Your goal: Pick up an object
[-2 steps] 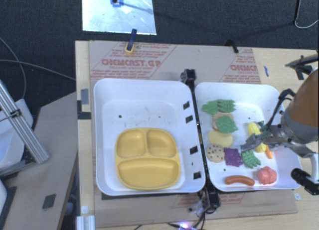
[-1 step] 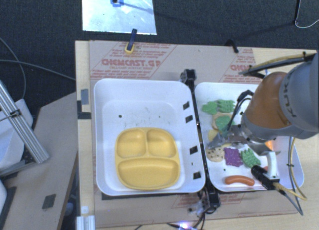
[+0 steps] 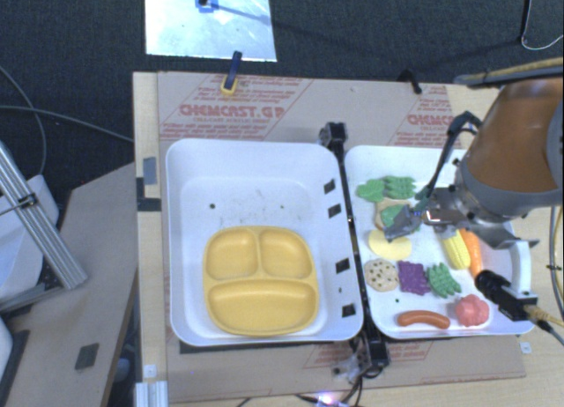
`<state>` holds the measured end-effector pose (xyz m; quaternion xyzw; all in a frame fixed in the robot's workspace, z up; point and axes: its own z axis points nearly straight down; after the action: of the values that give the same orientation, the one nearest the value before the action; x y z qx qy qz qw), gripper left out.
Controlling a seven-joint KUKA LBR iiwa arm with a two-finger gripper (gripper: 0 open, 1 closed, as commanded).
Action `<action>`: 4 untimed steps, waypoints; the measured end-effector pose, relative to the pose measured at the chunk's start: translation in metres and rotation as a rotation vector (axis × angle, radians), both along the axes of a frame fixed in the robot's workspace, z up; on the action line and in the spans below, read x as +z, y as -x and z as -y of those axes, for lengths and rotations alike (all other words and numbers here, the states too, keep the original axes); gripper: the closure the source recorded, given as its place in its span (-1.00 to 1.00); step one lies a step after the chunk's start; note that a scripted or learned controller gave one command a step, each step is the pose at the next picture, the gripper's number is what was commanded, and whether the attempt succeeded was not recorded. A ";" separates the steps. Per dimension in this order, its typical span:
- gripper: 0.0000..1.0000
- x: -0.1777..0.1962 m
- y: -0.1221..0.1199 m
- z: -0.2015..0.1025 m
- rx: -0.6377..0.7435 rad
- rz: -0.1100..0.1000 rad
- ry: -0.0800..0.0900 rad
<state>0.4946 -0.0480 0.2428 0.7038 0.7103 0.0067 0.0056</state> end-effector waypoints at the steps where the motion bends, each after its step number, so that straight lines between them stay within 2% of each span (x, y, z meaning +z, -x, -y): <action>1: -1.00 -0.162 0.007 0.039 -0.013 -0.012 0.001; 2: -1.00 -0.156 0.006 0.038 -0.010 -0.009 0.004; 3: -1.00 -0.156 -0.035 0.082 -0.008 -0.011 0.001; 4: -1.00 -0.156 -0.050 0.108 0.005 -0.013 -0.011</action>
<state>0.5451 -0.1558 0.0864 0.7020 0.7122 0.0060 -0.0029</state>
